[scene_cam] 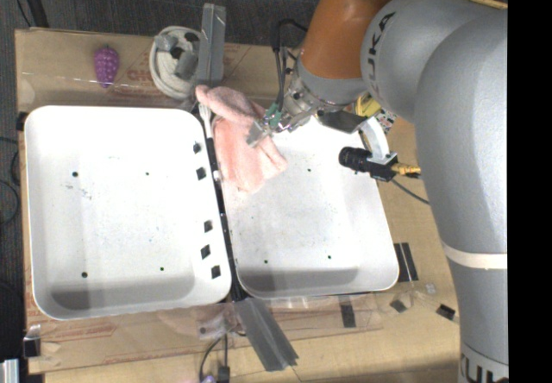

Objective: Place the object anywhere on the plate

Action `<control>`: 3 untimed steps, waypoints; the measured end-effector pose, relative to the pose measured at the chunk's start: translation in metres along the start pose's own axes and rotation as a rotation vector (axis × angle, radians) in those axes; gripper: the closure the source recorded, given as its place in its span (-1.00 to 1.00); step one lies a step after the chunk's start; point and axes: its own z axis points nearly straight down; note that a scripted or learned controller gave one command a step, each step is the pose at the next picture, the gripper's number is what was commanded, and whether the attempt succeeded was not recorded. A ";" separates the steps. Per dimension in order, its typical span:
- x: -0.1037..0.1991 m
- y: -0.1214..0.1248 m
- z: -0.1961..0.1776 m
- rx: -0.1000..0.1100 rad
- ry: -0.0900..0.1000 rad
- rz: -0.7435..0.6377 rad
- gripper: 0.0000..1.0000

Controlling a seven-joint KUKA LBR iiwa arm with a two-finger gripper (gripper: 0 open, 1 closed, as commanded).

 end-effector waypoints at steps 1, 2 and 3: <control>0.000 0.001 -0.018 0.001 0.000 -0.006 1.00; 0.051 0.028 -0.022 0.003 0.002 -0.413 1.00; 0.102 0.053 -0.014 0.002 0.002 -0.818 1.00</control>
